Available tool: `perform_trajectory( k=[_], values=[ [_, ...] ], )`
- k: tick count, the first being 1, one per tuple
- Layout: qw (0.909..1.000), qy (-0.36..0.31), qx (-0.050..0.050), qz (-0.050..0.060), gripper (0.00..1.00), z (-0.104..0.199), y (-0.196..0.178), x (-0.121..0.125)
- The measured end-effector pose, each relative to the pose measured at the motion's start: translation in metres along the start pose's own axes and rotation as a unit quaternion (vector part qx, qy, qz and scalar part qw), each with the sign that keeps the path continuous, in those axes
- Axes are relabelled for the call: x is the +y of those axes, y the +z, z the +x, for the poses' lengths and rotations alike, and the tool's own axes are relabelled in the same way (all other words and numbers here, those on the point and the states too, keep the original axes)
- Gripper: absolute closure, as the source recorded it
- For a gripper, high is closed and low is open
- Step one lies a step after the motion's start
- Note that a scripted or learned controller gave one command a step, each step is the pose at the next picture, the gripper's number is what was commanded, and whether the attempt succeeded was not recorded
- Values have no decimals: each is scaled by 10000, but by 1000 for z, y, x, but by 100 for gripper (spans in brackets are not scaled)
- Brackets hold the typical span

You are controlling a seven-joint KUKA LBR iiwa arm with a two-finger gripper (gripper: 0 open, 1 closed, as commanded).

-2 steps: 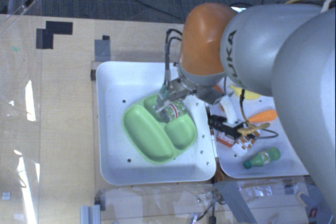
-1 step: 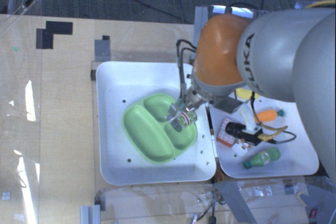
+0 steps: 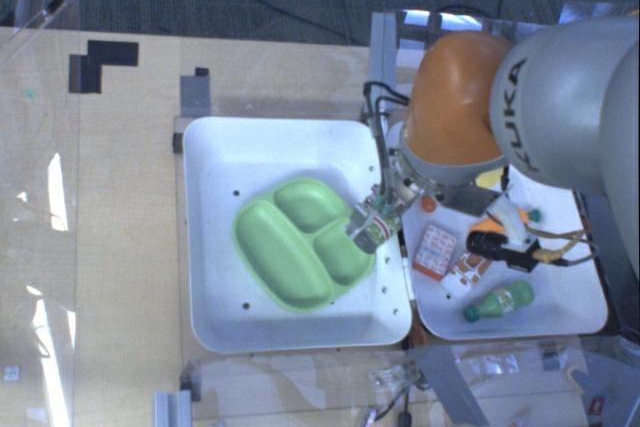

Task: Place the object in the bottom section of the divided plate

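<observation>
Pale wood makes up the bench (image 3: 110, 245), with dark carpet and loose cables beyond its far edge and a black L-shaped mark (image 3: 100, 63) near its far left corner. Two white bins stand side by side on it. The left bin (image 3: 212, 300) holds a green divided plate (image 3: 285, 250), lying flat and turned at a slant: one long section runs along its left side and two smaller ones sit on its right. The hand (image 3: 368, 233) hangs over the plate's right rim, by the smaller section nearer the camera. I cannot tell whether it is apart, together or clamped on anything; a small grey-green shape at its tip is too unclear to name. The grey arm (image 3: 560, 105), with its orange band, covers the far part of the right bin (image 3: 575, 310). That bin holds a small orange piece (image 3: 428, 204), a red-and-white box (image 3: 434, 251) and a green bottle (image 3: 498, 301) on its side.
</observation>
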State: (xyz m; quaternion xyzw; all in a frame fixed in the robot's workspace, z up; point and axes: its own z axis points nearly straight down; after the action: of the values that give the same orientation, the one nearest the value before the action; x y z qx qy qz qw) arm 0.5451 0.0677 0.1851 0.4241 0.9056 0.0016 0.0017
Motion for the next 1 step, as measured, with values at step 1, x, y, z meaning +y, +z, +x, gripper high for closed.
perform_trajectory(
  k=[1],
  values=[
    [9833,-1820,4,-5,100,65,9,39]
  ],
)
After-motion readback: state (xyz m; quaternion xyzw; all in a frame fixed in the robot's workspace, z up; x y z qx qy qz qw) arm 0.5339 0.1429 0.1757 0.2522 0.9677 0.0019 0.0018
